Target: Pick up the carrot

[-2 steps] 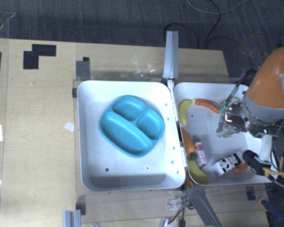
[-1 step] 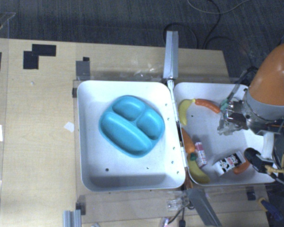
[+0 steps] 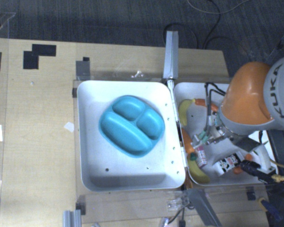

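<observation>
Your gripper (image 3: 209,138) is hanging low in the right bin (image 3: 195,90), and you cannot tell how it is set (the orange band (image 3: 246,98) is covering most of the wrist). The carrot (image 3: 188,145) is lying just left of it against the bin's left wall, between two yellow bananas (image 3: 185,109). A blue divided plate (image 3: 131,125) is sitting in the left bin (image 3: 90,141).

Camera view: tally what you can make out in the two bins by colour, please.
Blue: 1, the blue three-compartment plastic plate in the left white bin.
Yellow: 2, banana-like pieces in the right white bin.
Orange: 1, a small orange carrot-like piece.
Total: 4. The grey-and-orange arm hides the rest.
</observation>
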### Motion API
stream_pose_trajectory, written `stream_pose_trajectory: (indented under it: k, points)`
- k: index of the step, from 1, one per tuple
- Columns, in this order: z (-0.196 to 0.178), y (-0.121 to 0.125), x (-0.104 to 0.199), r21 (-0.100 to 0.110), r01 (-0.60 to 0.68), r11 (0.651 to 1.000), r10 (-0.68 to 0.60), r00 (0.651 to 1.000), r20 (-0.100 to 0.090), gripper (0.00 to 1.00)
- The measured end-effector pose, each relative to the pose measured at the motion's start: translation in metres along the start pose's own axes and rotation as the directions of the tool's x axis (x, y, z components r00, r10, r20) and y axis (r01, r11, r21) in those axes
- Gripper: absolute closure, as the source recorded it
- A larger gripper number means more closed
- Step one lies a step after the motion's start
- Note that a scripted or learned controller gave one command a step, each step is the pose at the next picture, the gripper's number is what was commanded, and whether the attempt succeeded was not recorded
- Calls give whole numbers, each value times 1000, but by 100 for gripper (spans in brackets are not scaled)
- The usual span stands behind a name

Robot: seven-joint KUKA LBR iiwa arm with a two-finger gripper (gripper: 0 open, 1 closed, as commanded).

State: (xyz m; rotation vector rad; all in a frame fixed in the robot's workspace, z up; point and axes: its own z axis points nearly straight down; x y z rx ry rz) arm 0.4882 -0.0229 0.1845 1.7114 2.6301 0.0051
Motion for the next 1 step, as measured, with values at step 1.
stream_pose_trajectory:
  k: [1]
  points:
    - [-48,13,-3,2,-698,716,698,716,2,100]
